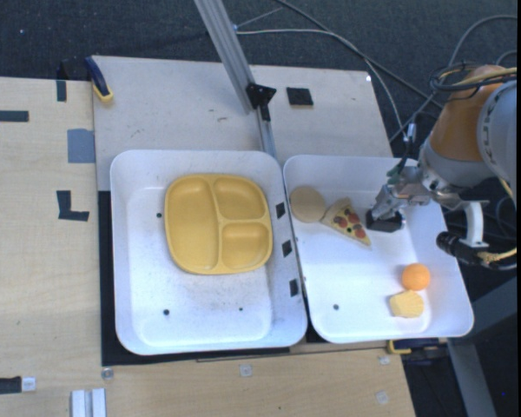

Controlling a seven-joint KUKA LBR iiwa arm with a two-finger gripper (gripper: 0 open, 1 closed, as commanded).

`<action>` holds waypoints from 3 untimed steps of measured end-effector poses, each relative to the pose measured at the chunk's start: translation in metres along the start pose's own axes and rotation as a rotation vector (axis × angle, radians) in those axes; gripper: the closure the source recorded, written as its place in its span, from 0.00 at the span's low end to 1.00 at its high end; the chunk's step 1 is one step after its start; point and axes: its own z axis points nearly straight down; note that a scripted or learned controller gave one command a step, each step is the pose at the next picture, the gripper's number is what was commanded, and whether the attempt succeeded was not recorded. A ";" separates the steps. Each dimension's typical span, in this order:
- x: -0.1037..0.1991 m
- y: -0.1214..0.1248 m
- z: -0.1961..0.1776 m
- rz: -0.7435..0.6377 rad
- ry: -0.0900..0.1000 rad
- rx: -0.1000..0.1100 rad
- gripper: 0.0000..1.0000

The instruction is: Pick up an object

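Claw (387, 219) low in right white bin (365, 320), just beside flat pizza-slice toy (347, 220) with red dots; opening impossible to tell, nothing seen held. Nothing lifted yet, so grasp and raise both left to do. Nearby: round tan disc (307, 203) touching slice's left end; small orange ball (415, 276) above pale yellow chunk (406, 304). Further out, yellow divided plastic plate (218, 224) in left white bin (139, 320).

Pizza slice (347, 221) flat in right bin (365, 315)
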 end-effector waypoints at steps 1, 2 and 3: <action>-0.006 0.010 -0.052 0.001 0.007 0.007 1.00; 0.000 0.013 -0.114 0.000 0.007 0.006 1.00; 0.000 0.013 -0.122 0.001 0.008 0.011 1.00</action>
